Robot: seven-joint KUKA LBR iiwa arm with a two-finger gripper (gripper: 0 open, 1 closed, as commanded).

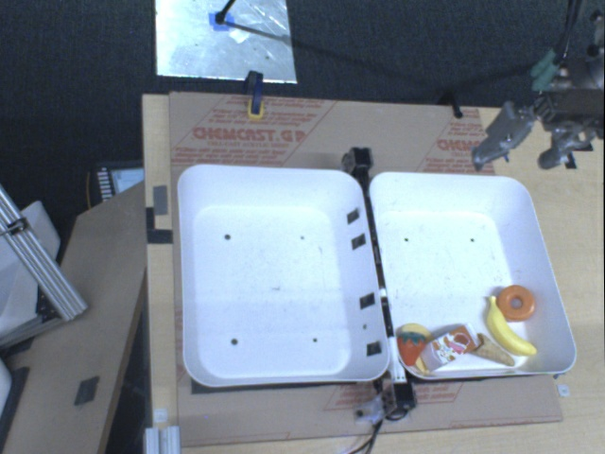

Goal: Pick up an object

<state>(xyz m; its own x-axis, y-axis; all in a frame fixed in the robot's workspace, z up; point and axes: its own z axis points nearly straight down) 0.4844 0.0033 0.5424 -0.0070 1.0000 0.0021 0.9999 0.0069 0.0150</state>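
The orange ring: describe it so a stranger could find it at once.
Look in the right-hand white bin, toward its near right corner, where the small things are clustered. The orange ring lies at the upper end of the yellow banana; it alone is round with a hole through its middle.

Gripper [526, 147]: 2 pale grey metal fingers below a darker grey boxy wrist block. Teal fitting on its left side. Thin black cables above.

yellow banana [509, 330], orange ring [516, 302], white bins [274, 183]
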